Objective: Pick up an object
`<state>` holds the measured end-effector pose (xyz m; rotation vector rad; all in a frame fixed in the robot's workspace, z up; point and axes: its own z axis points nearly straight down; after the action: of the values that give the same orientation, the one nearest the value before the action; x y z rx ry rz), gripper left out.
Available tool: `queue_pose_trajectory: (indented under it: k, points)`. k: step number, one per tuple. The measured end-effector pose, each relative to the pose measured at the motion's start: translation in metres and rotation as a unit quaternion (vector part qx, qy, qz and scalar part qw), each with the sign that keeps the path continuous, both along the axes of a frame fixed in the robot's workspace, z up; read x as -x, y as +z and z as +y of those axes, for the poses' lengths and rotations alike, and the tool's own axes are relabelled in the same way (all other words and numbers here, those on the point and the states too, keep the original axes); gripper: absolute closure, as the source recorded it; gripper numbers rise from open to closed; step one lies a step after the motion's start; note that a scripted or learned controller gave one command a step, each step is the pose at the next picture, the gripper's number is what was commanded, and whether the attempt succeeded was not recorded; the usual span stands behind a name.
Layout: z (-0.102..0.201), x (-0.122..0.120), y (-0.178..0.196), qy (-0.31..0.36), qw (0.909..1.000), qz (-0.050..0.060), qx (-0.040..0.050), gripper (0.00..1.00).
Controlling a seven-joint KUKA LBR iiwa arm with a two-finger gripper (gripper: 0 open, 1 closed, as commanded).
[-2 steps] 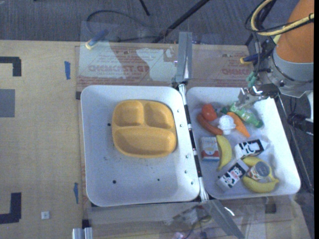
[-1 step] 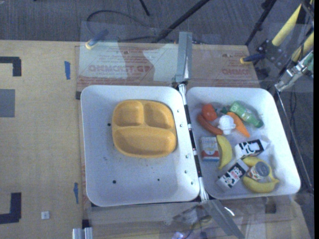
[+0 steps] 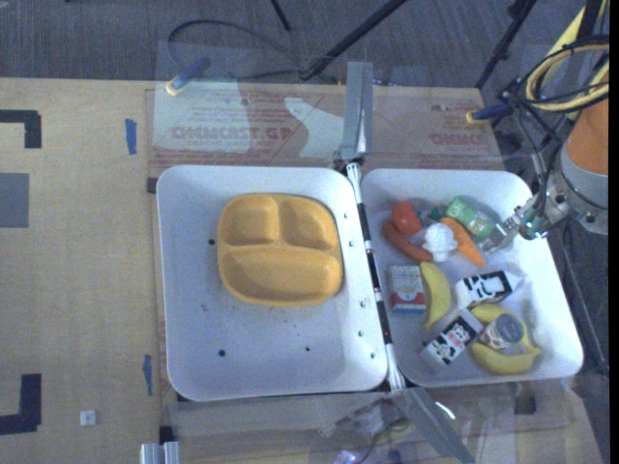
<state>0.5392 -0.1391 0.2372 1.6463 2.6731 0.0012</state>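
Gripper position is at the right of the frame, just inside the upper right part of the right bin, at the end of the grey arm with its orange band. Nothing is seen between its tips, and whether it is spread or closed cannot be told from this view.

Immediately to the left of the gripper, a cluster is found in the upper part of the right bin: a green item, an orange carrot-shaped piece, a small white piece, a red round piece and an orange-red sausage-shaped piece. Lower in the same bin, a small carton, a banana, two black-and-white cartons and a second yellow fruit bearing a round label are located. All of them rest on the bin floor.

Further left, a yellow divided tray is seated in the upper half of the left bin.

Task progress is judged to be early: no object is lifted or gripped. The approach appears largely made, with the green item and the carrot-shaped piece lying nearest. The closing on one object and the lift are left to be done.
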Motion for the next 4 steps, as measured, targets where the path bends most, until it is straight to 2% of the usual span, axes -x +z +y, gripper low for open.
queue_pose_trajectory:
  k: [1,2,3,4]
  points:
    - [-0.009,0.011,0.086,0.049,0.9988,-0.001,0.0005,1.0]
    - [0.055,-0.011,0.035,0.142,0.9899,0.001,-0.0002,1.0]
    - [0.111,-0.014,0.021,0.154,0.9881,0.001,-0.0003,1.0]
    - [0.158,-0.033,0.023,0.128,0.9917,-0.002,0.0001,1.0]
